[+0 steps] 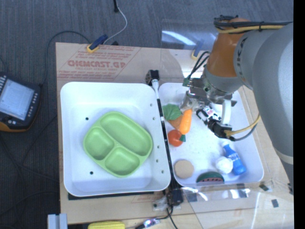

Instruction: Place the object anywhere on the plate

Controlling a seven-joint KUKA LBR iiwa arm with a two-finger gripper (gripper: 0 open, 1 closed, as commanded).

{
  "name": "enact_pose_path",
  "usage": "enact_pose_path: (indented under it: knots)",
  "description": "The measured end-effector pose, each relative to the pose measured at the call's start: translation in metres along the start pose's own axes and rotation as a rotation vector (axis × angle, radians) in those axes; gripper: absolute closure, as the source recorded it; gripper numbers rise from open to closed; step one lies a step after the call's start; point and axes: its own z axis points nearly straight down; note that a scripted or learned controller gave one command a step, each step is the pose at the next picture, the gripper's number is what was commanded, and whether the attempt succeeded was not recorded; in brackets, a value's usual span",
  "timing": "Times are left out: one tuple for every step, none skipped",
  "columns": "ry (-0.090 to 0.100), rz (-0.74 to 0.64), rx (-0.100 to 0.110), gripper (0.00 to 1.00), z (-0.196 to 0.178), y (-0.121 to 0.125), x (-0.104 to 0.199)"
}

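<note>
Carrot (185,120), a toy one, lies upper left in the right bin (248,142), just under my gripper (193,100); I cannot tell the tool's state. Probably light, stiff, slick plastic, so I'd grasp mid-body across its width. Green divided plate (118,142) waits in the left bin (71,104).

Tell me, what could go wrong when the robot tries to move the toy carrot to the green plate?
The gripper sits right at the carrot, but a leaf and a tomato crowd it, so it might knock those or grab the wrong toy. The carrot must also cross the bin walls to reach the green plate, and could slip out on the way.
</note>
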Motion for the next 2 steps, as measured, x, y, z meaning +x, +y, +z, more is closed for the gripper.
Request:
enact_pose_path:
  knots:
    - [0.003,-0.106,-0.002,1.00,-0.0203,-0.0171,0.0569]
    - [0.002,-0.104,-0.001,0.00,-0.0197,-0.0172,0.0560]
